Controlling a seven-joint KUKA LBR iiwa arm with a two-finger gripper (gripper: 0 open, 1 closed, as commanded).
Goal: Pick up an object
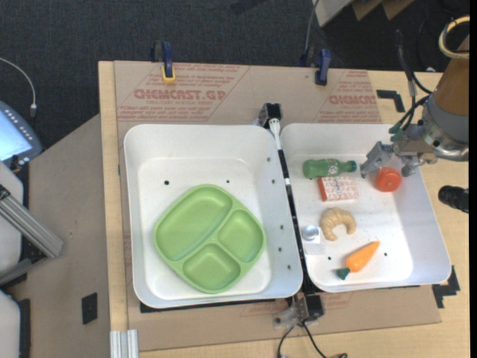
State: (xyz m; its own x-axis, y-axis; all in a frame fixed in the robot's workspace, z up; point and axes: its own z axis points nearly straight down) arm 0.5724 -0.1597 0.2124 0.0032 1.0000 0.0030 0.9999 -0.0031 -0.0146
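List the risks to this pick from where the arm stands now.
1. The end effector sits right by the red tomato; a round toy may roll off if the fingers close off-centre.
2. The green bottle and the red-and-white box lie close to the left, so a sweep could knock them.
3. The tomato lies near the right bin's far wall, so an approach from that side could catch the wall.

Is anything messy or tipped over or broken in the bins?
Nothing looks broken or spilled. The green bottle lies on its side in the right bin, beside the red-and-white box, croissant and carrot. The green plate sits flat, a bit askew, in the left bin.
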